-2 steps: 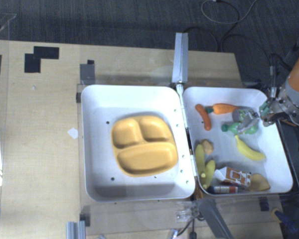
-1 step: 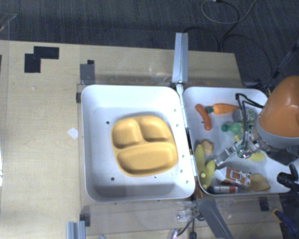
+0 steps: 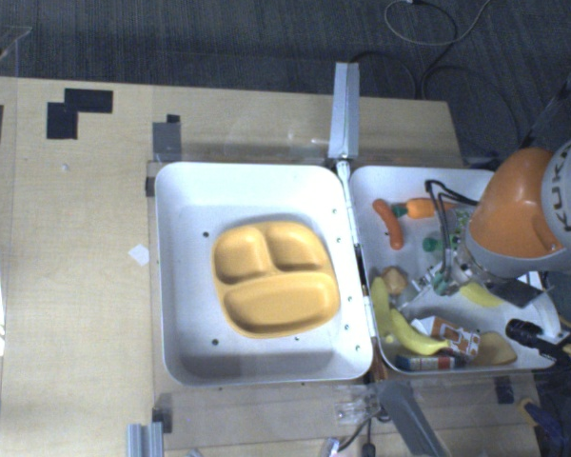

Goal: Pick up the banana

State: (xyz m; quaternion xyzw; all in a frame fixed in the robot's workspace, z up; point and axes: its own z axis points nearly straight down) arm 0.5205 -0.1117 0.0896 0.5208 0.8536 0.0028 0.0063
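**Crowded right bin: banana grab at risk**

In the right bin (image 3: 362,255), you are watching the arm (image 3: 514,217) hanging low over a clutter of toy food. The banana (image 3: 400,329) is lying along the bin's left wall toward the near side, touching a small brown piece (image 3: 395,280). The gripper (image 3: 444,276) is sitting just beside the banana, not on it; I cannot tell its opening. It is risking closing on neighbouring items or on nothing at all.

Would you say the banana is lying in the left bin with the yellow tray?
No, the banana lies in the right bin, while the tray sits in the left bin.
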